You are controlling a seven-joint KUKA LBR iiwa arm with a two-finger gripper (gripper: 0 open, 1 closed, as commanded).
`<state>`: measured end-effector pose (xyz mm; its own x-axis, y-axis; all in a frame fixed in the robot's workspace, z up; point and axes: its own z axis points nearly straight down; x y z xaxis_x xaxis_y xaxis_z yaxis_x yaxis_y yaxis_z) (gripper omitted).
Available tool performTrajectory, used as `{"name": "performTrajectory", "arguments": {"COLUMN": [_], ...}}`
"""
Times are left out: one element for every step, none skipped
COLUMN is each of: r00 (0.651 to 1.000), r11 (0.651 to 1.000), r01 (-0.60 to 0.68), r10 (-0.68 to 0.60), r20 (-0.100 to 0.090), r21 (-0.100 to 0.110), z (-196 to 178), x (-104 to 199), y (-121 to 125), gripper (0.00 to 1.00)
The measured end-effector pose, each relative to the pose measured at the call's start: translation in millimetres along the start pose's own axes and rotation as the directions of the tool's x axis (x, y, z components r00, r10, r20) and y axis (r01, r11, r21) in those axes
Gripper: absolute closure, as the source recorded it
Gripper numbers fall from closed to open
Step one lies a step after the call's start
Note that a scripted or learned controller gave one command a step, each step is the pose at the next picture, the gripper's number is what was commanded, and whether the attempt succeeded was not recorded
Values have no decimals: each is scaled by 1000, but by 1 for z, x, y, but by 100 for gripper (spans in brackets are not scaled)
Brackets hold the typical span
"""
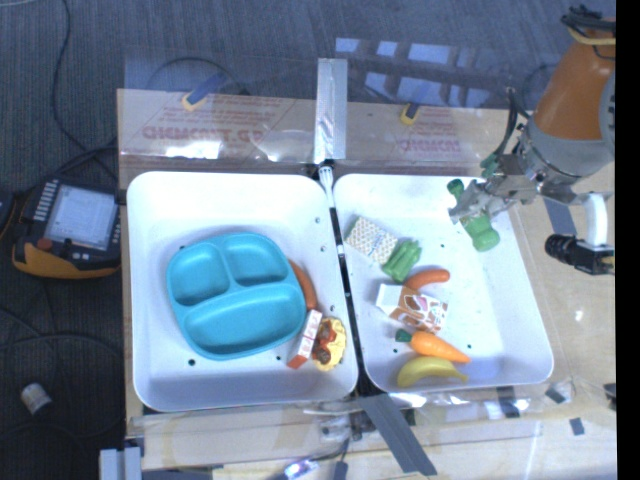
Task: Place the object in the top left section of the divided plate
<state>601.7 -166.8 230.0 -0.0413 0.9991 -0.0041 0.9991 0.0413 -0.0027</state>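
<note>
Green plastic shows at the gripper (478,218), over the right bin's (530,298) top right corner: a small green object (484,234) sits there, though we cannot tell if it is truly clamped. We judge it light, stiff and slick, best pinched across its middle. Our blue divided plate (238,293) waits in the left bin (150,268).
</note>
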Motion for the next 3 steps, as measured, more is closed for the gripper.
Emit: {"name": "performTrajectory", "arguments": {"r00": [1000,1000,1000], "r11": [1000,1000,1000], "r01": [0,1,-5], "r10": [0,-1,5], "r20": [0,1,1], "r21": [0,1,-20], "z": [0,-9,126], "x": [0,0,54], "y": [0,0,-31], "gripper": [0,100,100]}}
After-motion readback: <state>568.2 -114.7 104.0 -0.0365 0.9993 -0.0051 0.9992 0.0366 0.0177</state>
